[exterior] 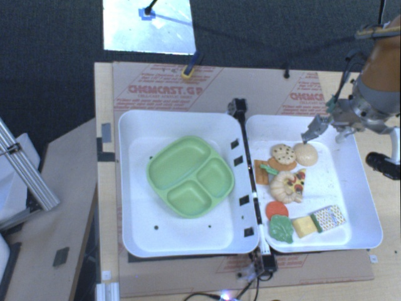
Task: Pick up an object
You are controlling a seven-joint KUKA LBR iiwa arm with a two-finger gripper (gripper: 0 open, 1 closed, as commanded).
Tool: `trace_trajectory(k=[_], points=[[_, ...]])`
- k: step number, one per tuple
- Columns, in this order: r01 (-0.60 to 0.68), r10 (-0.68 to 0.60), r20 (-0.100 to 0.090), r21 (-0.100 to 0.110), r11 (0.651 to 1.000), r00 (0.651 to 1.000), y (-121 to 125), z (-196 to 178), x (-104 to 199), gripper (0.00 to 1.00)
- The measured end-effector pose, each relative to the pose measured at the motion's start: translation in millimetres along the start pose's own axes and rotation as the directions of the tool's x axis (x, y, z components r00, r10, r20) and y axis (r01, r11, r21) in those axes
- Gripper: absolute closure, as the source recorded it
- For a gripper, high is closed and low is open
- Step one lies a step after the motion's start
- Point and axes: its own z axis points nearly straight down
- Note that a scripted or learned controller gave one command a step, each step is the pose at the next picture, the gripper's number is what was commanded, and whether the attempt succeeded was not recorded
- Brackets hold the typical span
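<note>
Overhead, the grey arm reached in, its two-finger gripper tilted down just above a pale round toy bun lying in the right white bin; finger spread unclear.

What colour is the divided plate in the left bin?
Light green; the divided plate shows plainly in the camera view.

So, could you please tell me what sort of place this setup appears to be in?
Probably a robotics lab bench for grasping trials: a gripper over a white bin of toy food, a green divided tray in the other bin, cables around.
</note>
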Motion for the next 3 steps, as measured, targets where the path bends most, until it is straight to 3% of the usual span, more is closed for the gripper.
trace_trajectory(k=[1, 3], points=[[0.002, -0.002, 0.002, -0.012, 1.000, 1.000, 2.2, -7.4, 0.4, 0.00], [0.000, 0.000, 0.001, -0.009, 1.000, 1.000, -0.1, 102.5, -12.8, 0.00]])
